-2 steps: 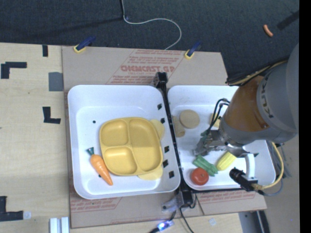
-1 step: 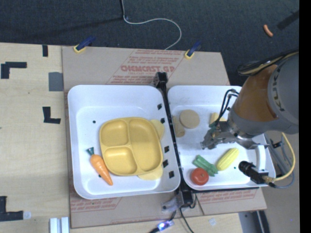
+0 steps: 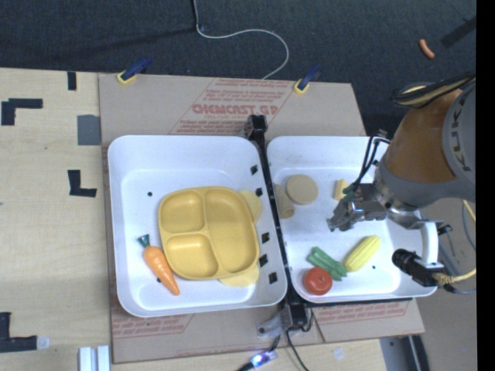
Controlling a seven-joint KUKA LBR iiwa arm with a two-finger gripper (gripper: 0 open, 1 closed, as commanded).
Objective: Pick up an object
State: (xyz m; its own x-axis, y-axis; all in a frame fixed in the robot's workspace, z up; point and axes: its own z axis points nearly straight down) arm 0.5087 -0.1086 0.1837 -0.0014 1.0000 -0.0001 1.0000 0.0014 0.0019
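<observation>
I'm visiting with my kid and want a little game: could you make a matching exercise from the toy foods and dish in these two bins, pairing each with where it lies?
Things:
1. carrot
2. tomato
3. yellow divided plate
4. corn cob

Places:
A. middle of the left bin
B. near edge of the right bin, left of its middle
C. left bin, by the plate's lower left edge
D. right bin, just below the gripper

Pairs: 1-C, 2-B, 3-A, 4-D

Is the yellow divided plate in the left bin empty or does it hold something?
Empty: all three compartments of the yellow plate show bare; the carrot lies beside it.
</observation>
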